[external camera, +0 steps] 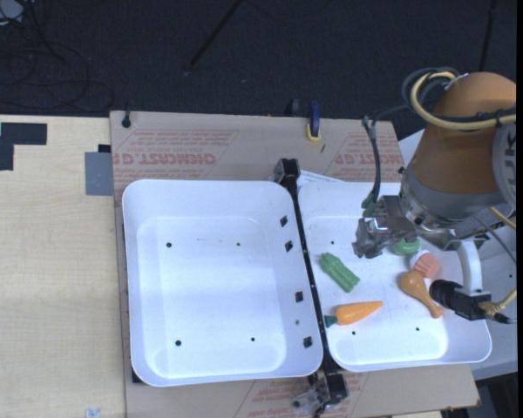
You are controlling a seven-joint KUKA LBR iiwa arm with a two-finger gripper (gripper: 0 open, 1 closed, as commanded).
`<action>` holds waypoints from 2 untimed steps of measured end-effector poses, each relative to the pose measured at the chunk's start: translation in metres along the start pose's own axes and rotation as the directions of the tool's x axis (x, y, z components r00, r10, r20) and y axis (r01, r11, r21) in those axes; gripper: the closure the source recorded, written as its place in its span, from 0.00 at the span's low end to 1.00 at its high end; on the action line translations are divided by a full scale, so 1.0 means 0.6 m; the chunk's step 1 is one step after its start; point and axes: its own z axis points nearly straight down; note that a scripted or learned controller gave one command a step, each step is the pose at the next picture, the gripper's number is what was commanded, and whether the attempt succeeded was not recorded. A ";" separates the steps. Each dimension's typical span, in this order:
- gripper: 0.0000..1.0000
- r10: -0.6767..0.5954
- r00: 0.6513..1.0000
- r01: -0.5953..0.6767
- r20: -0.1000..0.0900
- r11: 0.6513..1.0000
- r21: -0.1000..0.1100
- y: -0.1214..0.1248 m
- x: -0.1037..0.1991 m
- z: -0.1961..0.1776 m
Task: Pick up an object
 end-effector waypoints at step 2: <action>1.00 0.014 1.000 -0.014 0.005 1.000 -0.001 -0.073 -0.130 0.022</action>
